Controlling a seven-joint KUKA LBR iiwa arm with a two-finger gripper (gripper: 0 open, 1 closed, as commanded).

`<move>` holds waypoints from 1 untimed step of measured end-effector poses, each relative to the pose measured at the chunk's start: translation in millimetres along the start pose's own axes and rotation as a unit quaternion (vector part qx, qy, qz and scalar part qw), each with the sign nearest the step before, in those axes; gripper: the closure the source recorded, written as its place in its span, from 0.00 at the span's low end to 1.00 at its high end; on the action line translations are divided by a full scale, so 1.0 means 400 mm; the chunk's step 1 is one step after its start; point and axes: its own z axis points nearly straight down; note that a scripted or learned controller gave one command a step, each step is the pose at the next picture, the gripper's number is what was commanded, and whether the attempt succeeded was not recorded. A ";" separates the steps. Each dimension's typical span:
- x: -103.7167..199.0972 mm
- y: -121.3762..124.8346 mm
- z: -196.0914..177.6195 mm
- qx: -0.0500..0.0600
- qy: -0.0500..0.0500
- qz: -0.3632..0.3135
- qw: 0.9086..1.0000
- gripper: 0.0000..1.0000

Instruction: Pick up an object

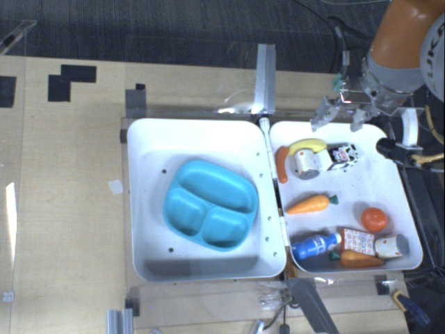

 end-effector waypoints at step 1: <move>0.004 0.004 -0.026 -0.002 0.000 -0.003 1.000 1.00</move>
